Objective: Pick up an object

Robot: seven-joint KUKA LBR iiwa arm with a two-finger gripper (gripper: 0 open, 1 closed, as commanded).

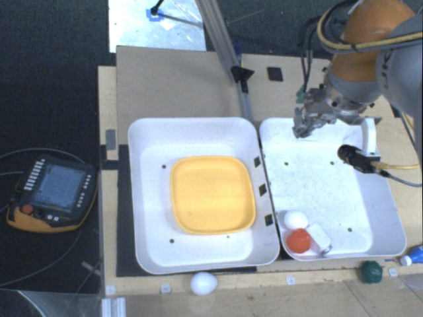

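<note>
My gripper (pixel 303 128) hangs over the far left corner of the right bin (pixel 344 177), pointing down, with nothing visible between its fingers. At that bin's near left corner lie a white egg-shaped object (pixel 295 219), an orange-red ball (pixel 299 241) and a small white block (pixel 320 238), packed close together. A square yellow plate (pixel 213 194) lies in the middle of the left bin (pixel 149 177). The gripper is far from all of them.
A white egg (pixel 203 283) lies on the bench in front of the left bin. A dark green ball (pixel 371 272) and a blue-tipped item (pixel 410 259) sit past the right bin's near right corner. A teach pendant (pixel 51 192) lies at the left.
</note>
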